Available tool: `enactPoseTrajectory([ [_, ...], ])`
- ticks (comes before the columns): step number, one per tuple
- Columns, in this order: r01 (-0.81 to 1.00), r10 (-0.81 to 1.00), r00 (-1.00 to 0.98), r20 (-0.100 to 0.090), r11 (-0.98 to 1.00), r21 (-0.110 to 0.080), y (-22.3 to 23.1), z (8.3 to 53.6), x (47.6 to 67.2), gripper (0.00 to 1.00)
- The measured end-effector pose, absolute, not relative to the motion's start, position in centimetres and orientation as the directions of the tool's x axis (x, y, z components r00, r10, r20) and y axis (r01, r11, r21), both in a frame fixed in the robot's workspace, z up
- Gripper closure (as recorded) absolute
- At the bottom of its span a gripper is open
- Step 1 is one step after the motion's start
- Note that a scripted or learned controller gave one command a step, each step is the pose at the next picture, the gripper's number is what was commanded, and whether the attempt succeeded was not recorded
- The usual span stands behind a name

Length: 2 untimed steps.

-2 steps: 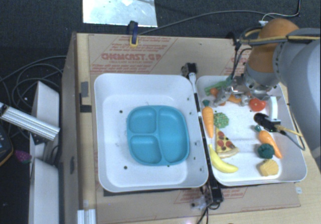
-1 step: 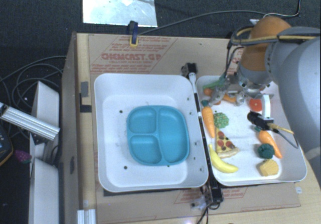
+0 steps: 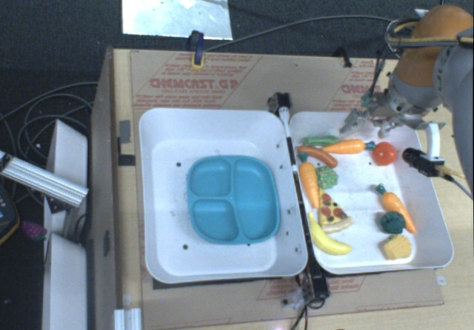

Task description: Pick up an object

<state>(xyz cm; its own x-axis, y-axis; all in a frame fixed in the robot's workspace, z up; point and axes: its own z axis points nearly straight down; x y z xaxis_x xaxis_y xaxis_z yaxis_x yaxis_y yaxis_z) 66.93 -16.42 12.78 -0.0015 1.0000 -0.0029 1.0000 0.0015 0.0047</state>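
My gripper point(image 3: 366, 126) hangs over the far edge of the right bin point(image 3: 437, 229), open, with nothing between its fingers. Just below it in the bin lie an orange carrot point(image 3: 345, 147) and a red tomato point(image 3: 384, 153). A green bean point(image 3: 318, 140) and a red sausage point(image 3: 318, 156) lie to the left of them. Further forward are a second carrot point(image 3: 309, 184), broccoli point(image 3: 326, 177), a pizza slice point(image 3: 334, 214), a banana point(image 3: 326, 239), a third carrot point(image 3: 397, 205), a dark teal piece point(image 3: 392, 223) and a yellow block point(image 3: 398, 247).
The left bin point(image 3: 159, 173) holds a blue divided plate point(image 3: 233, 197). A black divider runs between the two bins. Cardboard lies under both bins, and cables and metal parts sit off the bench to the left.
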Motion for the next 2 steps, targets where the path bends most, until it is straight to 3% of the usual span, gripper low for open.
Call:
enactPoseTrajectory([
  [1, 1.0, 1.0, -0.005, 0.001, 0.005, 0.001, -8.4, 10.9, 63.1, 0.0],
  [2, 1.0, 1.0, -0.005, 0.0, 0.005, 0.004, -8.6, 12.0, 63.2, 1.0],
])
